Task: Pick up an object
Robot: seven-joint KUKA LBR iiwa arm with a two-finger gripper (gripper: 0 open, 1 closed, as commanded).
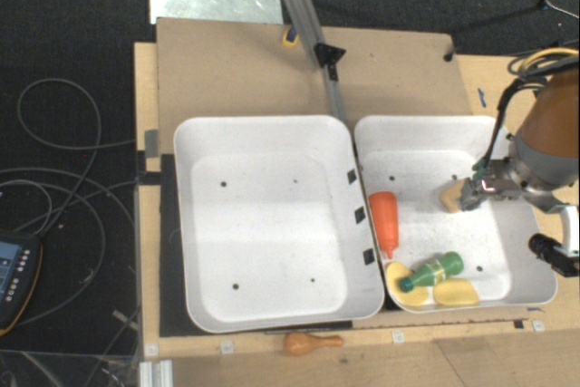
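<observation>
Two white bins point(272, 136): right one holds carrot point(386, 220), green bottle point(432, 271), yellow pieces point(455, 292).

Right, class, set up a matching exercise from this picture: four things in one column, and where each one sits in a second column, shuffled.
Things:
1. orange carrot
2. green bottle
3. tan block
4. orange-brown gourd

Places:
A. outside the bins, on the bench by its near edge
B. right bin, along its left wall
C. right bin, beside the gripper
D. right bin's near corner, lying across a yellow plate, next to a yellow lemon

Pairs: 1-B, 2-D, 3-C, 4-A
</observation>
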